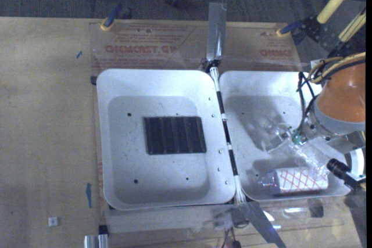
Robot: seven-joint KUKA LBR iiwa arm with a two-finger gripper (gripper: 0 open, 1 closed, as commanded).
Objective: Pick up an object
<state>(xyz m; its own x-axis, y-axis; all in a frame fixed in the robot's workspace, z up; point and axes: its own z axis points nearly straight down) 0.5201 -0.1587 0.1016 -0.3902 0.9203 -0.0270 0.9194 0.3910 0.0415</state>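
Note:
A dark ribbed rectangular pad [174, 135] lies flat in the middle of the left bin [116, 96]. A red-and-white checked packet in clear wrap [296, 180] rests near the front edge of the right bin [250, 90]. The arm, with its orange band [346, 99], reaches in from the right. My gripper [286, 137] hangs low over the middle of the right bin, just behind the checked packet and apart from it. Glare and clear plastic blur its tip.
A divider strip [224, 125] runs between the two bins. Cables [311, 75] loop off the arm over the right bin's back corner. A metal bracket [216, 32] stands behind the bins, and clamps sit at the board's back corners.

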